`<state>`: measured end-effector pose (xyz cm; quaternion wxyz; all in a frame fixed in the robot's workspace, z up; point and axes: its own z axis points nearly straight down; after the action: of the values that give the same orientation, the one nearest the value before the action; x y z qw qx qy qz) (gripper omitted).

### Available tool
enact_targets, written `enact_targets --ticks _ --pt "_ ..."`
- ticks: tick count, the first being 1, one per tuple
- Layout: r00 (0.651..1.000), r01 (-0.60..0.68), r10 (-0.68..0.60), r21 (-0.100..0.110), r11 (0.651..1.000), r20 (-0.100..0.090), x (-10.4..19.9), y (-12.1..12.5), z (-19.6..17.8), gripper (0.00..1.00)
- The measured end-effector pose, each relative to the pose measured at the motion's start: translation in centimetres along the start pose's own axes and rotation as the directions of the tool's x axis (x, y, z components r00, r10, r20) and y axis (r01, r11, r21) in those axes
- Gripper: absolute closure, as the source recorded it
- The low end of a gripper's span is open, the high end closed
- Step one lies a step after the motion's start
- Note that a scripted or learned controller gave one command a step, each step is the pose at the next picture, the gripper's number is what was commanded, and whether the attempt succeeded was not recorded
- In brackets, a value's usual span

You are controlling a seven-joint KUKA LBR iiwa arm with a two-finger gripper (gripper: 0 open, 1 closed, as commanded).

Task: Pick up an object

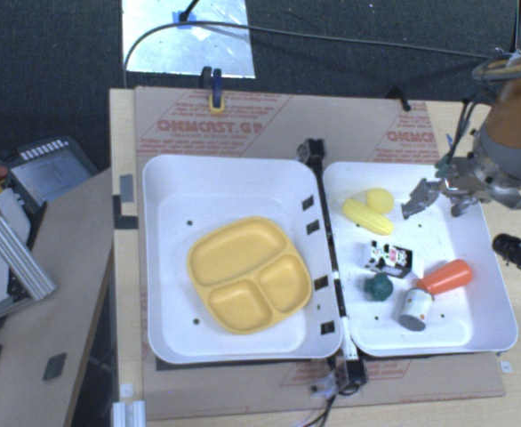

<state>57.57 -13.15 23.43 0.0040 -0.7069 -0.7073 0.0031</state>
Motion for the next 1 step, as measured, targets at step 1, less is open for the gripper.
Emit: enact_targets --ticks 1 --pt "1.000 0.002 -0.002 -0.011 1.000 0.002 0.01 0.23 -0.65 0.00"
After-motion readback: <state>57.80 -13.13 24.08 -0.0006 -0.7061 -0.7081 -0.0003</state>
